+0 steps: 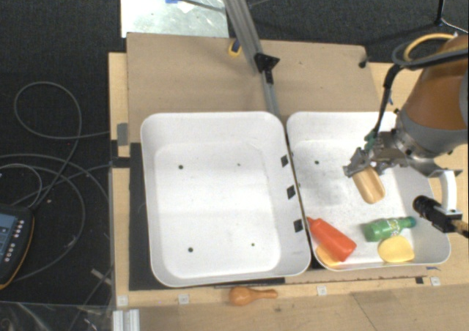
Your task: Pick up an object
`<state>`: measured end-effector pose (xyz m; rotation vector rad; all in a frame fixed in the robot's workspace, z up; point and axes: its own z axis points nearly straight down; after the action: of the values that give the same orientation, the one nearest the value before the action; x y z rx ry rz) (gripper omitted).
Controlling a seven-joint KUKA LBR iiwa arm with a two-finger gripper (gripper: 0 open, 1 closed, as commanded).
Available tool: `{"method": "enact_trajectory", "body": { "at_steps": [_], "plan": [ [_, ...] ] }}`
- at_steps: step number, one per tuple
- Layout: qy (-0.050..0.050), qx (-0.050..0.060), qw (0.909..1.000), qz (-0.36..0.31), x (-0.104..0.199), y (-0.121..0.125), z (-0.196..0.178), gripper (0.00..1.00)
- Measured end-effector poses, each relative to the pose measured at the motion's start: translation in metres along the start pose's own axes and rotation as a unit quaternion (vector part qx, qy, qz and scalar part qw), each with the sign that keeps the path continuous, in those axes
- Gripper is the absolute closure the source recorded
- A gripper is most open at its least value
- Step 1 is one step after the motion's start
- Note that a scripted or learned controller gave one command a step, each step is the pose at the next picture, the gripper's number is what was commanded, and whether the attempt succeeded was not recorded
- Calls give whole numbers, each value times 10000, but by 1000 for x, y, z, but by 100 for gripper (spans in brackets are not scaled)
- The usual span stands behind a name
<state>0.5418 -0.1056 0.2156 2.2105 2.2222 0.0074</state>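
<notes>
My gripper [366, 166] hangs over the right bin [322, 139], reaching in from the right. It is shut on a tan, rounded cylinder [369, 187], whose upper end sits between the fingers while the rest points down toward the bin's front. An orange-red bottle-shaped object [333, 238] lies at the bin's front left. Beside it lie a green bottle [387, 228] and a yellow rounded piece [396, 250] at the front right.
The left bin [157, 176] stands next to the right one, with a row of black clips along their shared wall. A tan pear-shaped object [251, 294] lies on the bench in front of the bins. A metal pole [245, 25] slants in at the back.
</notes>
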Motion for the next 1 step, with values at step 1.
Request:
{"method": "enact_trajectory", "body": {
  "at_steps": [1],
  "plan": [
    [3,5,10000,-5,5,-1,-45,100]
  ]
}}
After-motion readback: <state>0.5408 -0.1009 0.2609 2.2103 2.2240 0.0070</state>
